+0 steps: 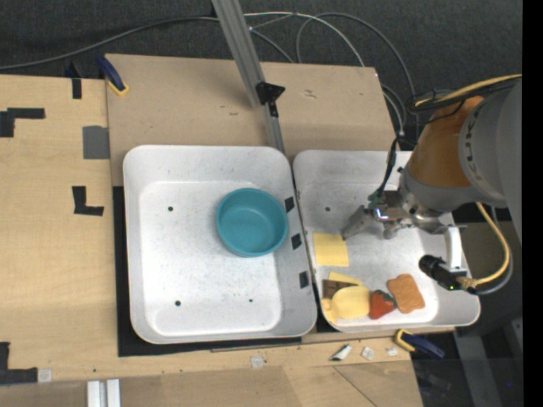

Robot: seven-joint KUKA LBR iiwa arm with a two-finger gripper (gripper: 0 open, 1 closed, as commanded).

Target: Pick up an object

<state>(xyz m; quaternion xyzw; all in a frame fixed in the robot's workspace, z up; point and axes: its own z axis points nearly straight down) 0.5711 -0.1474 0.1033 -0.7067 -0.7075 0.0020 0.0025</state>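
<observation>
Over the right bin [339, 172], the gripper [355, 225] hangs low near the middle, its dark fingers pointing left; whether they are apart or closed I cannot tell, and nothing shows between them. Just near of it lies a yellow square block [330, 249]. Along the near edge sit a yellow banana-like piece [349, 303], a red piece [381, 305] and an orange block [408, 293]. A blue bowl [250, 221] rests in the left bin [161, 253].

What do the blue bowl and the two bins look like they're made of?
Blue bowl: probably plastic, smooth, even teal colour with a soft sheen, no glaze highlights. Left bin and right bin: likely moulded white plastic, matte, with rounded corners and faint speckling; painted metal can't be ruled out.
</observation>
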